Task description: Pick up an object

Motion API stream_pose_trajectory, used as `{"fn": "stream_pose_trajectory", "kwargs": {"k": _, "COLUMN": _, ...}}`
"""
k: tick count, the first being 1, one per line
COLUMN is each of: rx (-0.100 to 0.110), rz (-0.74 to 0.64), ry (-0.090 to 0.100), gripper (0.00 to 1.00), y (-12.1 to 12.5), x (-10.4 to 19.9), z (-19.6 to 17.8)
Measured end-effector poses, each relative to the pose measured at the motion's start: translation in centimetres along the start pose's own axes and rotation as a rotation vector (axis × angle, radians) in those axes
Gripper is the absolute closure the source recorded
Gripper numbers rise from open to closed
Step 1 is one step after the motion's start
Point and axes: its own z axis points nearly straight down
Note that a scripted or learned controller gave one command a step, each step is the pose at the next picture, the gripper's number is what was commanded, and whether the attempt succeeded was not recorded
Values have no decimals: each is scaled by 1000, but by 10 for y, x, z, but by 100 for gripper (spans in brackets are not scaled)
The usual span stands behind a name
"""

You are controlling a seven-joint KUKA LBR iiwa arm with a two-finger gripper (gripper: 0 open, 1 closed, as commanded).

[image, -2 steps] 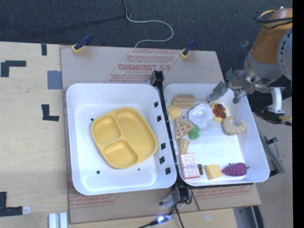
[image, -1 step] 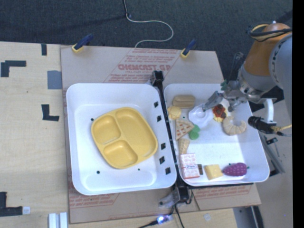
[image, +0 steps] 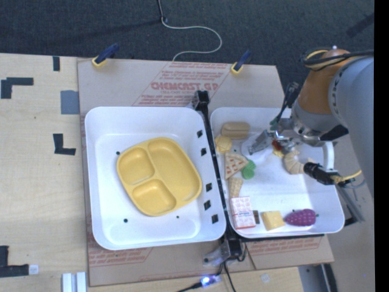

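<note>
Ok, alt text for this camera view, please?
A grey arm's gripper reaches into the right bin among toy food: pizza slice, grapes, cheese. The left bin holds a yellow divided plate.

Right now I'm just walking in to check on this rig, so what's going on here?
A grey robot arm reaches in from the right, and its pincer hangs low over the right bin, near the toy foods piled at its left side. Close by are a pizza slice, a green piece and a bread roll; a purple grape bunch lies near the front edge. Nothing is visibly held. The left bin holds a yellow divided plate.
</note>
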Motion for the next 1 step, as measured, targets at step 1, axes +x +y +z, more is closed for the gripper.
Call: {"fn": "stream_pose_trajectory", "kwargs": {"k": 1, "rx": -2, "rz": 0, "ry": -1, "gripper": 0, "y": 0, "x": 0, "z": 4}}
